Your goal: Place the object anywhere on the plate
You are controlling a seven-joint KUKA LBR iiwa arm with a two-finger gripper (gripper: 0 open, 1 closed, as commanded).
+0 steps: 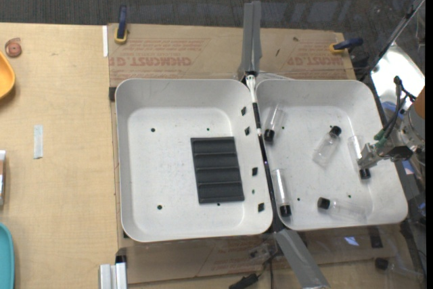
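Observation:
The black ribbed plate point(217, 170) lies flat in the middle of the left bin point(128, 145). Several clear vials with black caps lie scattered in the right bin point(304, 101): one point(272, 124) by the left wall, one point(327, 145) near the middle, one point(279, 191) at the lower left and one point(342, 208) at the front. My gripper point(374, 153) reaches in over the right bin's right rim. It hangs just above or against another vial point(357, 153) lying there. Whether it touches that vial is unclear.
Both bins rest on cardboard point(176, 57) held by clamps point(122, 27) at the back. A metal bar point(252, 37) runs between the bins. On the wooden bench to the left lie an orange dish point(4, 81) and a teal item point(5, 260).

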